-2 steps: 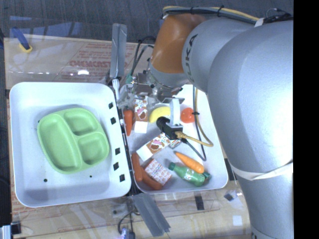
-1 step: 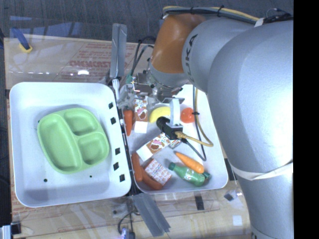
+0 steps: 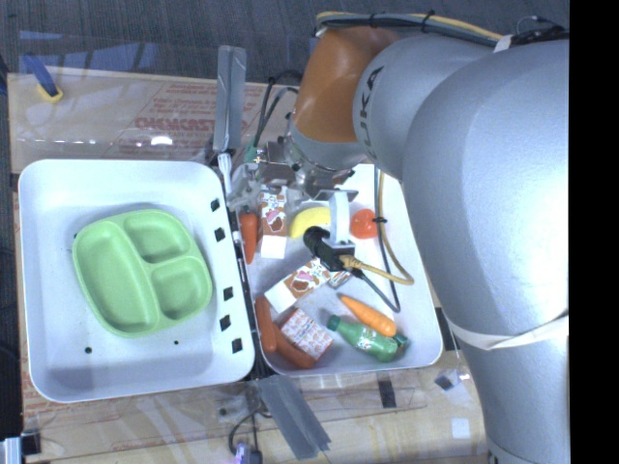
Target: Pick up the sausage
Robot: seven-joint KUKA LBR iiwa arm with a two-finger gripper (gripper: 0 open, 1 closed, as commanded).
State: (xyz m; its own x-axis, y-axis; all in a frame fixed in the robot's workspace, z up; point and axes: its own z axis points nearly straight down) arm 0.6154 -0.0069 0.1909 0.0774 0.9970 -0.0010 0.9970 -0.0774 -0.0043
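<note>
The gripper [image 3: 280,201] hangs over the far left part of the right bin [image 3: 418,259]; whether it is parted or closed cannot be told. The sausage [image 3: 268,329] lies at the bin's near left edge, just beside a patterned packet [image 3: 308,333] and touching the wall. A good approach travels nearward, descends along the sausage's length, and avoids the green bottle [image 3: 368,339].

Right bin [image 3: 418,259] crowded: carrot [image 3: 368,314], green bottle [image 3: 368,338], small boxes [image 3: 308,334] packed near the sausage [image 3: 267,329] at the left wall. Left bin [image 3: 58,220] roomy around green tray [image 3: 143,271]
</note>
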